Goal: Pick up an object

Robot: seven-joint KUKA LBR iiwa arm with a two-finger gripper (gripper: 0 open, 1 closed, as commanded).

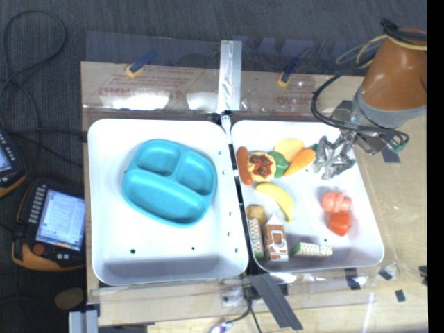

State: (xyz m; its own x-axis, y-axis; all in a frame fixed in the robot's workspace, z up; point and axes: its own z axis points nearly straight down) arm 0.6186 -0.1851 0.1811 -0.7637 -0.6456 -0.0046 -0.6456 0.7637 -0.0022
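Observation:
My gripper [331,164] hangs over the upper right part of the right bin [361,186], its metal fingers pointing down with nothing visibly between them. Just left of it lies an orange carrot [301,159] beside a yellow piece [289,146] and a small pizza slice [261,165]. A banana [276,199] lies in the bin's middle. A red and pink toy [336,211] sits below the gripper. Along the front edge are a brown box [275,243] and a wrapped bar [313,250].
The left bin [111,248] holds a blue divided plate [169,181]. A red sausage [243,165] lies against the divider between the bins. A handheld pendant [48,220] and cables lie on the floor at the far left.

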